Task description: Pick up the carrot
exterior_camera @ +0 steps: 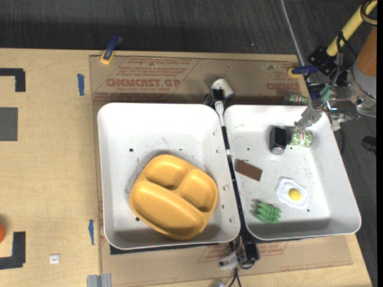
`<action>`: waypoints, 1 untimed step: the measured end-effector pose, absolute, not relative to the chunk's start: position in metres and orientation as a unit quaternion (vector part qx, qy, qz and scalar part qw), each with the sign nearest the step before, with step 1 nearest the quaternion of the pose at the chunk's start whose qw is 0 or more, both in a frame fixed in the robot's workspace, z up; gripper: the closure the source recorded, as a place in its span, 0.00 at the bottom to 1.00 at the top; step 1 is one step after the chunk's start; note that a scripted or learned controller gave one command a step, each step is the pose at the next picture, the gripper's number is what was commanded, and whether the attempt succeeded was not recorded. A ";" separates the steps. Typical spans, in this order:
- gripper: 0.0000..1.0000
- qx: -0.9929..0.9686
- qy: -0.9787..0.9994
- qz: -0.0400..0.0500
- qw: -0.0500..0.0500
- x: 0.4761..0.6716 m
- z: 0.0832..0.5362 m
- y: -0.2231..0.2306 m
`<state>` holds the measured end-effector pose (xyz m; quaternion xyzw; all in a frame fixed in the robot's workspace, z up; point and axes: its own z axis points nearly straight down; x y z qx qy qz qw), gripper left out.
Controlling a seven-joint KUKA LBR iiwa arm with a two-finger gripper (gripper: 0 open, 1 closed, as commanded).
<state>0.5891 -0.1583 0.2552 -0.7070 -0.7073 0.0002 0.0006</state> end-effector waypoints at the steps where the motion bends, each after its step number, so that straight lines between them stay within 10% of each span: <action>1: 0.00 -0.786 -0.618 0.001 0.002 0.605 0.140 -0.105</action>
